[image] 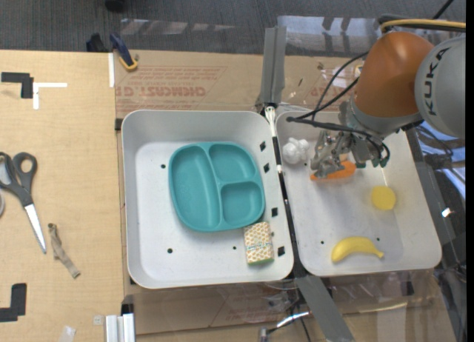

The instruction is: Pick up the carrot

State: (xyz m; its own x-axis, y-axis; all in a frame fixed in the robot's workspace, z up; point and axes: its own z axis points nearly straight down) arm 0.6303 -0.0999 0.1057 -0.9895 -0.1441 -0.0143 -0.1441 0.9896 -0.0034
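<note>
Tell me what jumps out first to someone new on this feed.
The grey and orange arm over the right bin, its end effector down at the carrot. Next, the teal plate in the left bin, then the banana near the right bin's front edge.

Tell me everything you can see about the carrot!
The carrot is orange and looks like smooth toy plastic. It lies nearly flat on the floor of the right bin, near the back. The gripper is right down on it, hiding its top part. A white lumpy thing sits close to its left, and a yellow ball lies off to its right.
</note>
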